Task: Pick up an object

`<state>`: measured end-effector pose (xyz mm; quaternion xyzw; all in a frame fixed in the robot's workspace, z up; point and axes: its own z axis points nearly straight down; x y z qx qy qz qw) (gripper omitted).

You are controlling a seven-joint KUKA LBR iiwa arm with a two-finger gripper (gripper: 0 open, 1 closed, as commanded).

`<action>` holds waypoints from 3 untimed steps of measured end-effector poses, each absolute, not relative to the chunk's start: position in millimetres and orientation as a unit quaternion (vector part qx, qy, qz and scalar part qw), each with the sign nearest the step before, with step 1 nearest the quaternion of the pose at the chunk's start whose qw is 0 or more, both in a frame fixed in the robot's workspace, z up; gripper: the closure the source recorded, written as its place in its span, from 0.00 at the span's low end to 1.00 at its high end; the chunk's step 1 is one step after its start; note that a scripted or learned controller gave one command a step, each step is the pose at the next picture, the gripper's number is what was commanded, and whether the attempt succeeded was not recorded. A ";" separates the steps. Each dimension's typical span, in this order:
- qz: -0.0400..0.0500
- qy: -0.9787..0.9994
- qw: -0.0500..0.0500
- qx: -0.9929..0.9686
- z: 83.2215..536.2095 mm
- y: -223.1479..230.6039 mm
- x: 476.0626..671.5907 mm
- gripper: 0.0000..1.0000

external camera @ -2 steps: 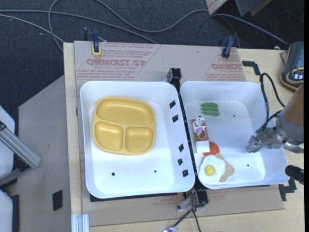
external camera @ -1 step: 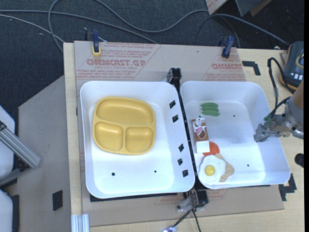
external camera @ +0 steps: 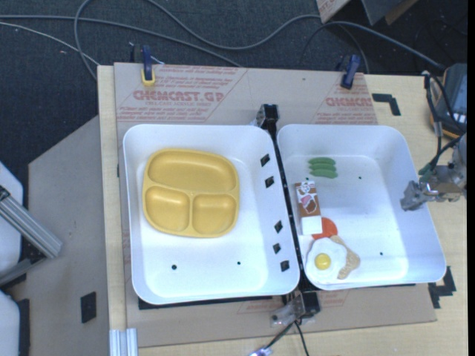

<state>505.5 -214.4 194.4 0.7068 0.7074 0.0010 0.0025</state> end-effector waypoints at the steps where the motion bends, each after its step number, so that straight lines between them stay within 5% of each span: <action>1: 0.002 0.708 0.004 0.707 250.7 -211.5 497.6 1.00; 3: 0.001 0.710 0.001 0.705 242.9 -109.5 547.4 1.00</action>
